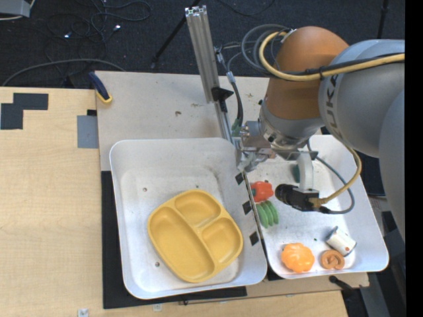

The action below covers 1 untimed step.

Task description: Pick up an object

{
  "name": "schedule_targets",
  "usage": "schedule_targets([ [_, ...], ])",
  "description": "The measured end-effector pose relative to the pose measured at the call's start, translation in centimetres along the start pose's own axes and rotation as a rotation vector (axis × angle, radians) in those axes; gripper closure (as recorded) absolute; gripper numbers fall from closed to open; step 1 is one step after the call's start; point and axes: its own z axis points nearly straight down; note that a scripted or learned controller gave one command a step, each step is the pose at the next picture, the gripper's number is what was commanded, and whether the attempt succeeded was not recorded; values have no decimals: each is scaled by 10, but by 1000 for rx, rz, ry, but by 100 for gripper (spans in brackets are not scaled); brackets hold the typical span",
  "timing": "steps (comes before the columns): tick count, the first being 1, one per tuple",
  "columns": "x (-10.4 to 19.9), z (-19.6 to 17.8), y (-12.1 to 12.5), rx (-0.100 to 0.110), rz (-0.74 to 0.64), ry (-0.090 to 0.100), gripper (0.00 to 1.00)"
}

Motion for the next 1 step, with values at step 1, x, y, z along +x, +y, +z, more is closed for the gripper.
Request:
schedule_targets([
  [1,53,18,-17,1,0,-1,100],
])
